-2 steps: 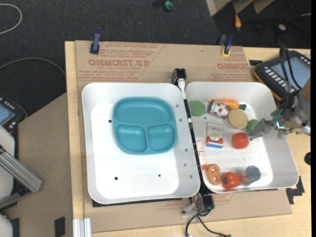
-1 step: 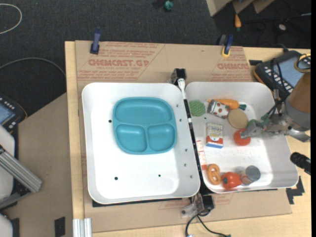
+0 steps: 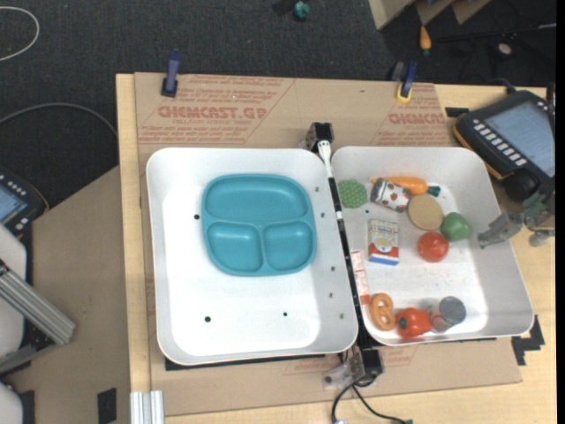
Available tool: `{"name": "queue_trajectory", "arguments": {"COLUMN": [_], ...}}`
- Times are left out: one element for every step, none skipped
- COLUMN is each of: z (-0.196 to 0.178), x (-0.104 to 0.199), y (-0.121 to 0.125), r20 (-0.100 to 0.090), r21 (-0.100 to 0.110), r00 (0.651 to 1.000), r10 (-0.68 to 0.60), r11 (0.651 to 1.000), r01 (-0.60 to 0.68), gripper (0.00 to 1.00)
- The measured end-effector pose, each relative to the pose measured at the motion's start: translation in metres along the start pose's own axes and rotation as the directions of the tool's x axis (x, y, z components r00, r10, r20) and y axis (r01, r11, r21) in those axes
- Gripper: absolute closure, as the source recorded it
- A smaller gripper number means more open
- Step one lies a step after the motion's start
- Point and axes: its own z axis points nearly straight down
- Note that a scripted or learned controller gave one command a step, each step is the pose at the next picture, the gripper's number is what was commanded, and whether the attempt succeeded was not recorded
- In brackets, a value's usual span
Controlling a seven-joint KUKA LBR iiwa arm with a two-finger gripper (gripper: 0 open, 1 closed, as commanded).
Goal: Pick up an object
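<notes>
The right bin (image 3: 494, 281) holds several small items. Among them are a green textured round piece (image 3: 353, 193), an orange carrot (image 3: 408, 184) beside a small can, a tan disc (image 3: 425, 212), a green ball (image 3: 456, 227) and a red tomato (image 3: 433, 246). A small carton (image 3: 383, 241) lies in the middle. A pretzel (image 3: 381, 309), a red fruit (image 3: 412, 322) and a grey can (image 3: 451, 310) sit along the front. My gripper (image 3: 516, 223) hangs at the bin's right rim, just right of the green ball, with nothing visibly held.
The left bin (image 3: 177, 299) holds a teal divided plate (image 3: 260, 223). A teach pendant (image 3: 512, 140) lies at the bench's back right, close to the gripper. Clamps (image 3: 170, 73) stand at the board's back edge.
</notes>
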Motion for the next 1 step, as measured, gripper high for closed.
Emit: {"name": "queue_trajectory", "arguments": {"z": [0.1469], "x": [0.0593], "y": [-0.0144], "r20": [-0.011], "r21": [0.018], "r00": [1.0], "r10": [-0.006], "r11": [1.0], "r01": [0.006], "gripper": [0.0]}}
